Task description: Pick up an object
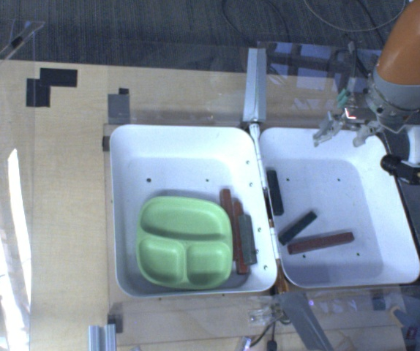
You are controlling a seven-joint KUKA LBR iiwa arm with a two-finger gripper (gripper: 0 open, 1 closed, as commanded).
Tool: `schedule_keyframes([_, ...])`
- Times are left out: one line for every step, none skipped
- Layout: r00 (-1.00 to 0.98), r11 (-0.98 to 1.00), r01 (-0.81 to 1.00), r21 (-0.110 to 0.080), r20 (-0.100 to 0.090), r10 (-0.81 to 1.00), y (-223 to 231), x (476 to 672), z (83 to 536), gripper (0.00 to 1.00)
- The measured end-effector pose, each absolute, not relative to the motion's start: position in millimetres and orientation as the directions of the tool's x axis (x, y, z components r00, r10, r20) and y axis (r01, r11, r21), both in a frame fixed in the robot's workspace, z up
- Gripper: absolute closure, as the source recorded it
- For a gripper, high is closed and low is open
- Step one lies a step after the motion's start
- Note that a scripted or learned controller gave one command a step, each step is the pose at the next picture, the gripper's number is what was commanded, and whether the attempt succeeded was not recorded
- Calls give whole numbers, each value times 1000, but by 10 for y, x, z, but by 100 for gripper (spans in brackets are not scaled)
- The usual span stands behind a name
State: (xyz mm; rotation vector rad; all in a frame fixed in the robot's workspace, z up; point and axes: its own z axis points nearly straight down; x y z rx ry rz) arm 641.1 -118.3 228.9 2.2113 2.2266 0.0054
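The pincer (pixel 345 129) hangs over the far rim of the right bin (pixel 385 273), its fingers spread apart and gripping nothing. The likeliest pick, a brown bar (pixel 320 242), lies on that bin's floor toward the near edge, well apart from the pincer. Its long axis runs nearly left to right, tilted slightly, just beside a short black bar (pixel 297 227).

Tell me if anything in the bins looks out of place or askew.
Nothing is spilled or broken. In the left bin, brown and grey bars lie wedged between the green tray and the wall. In the right bin, three bars lie scattered at different angles. The gripper hangs above its far edge.
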Motion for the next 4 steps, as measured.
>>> schedule_keyframes([-67,67,998,6,-2,998,-1654,5893,1877,0])
schedule_keyframes([88,-88,996,6,0,996,-1706,5252,939,0])
schedule_keyframes([73,-73,997,18,-3,997,-1545,4925,901,0])
schedule_keyframes([71,-71,997,29,-4,997,-1543,4965,1032,100])
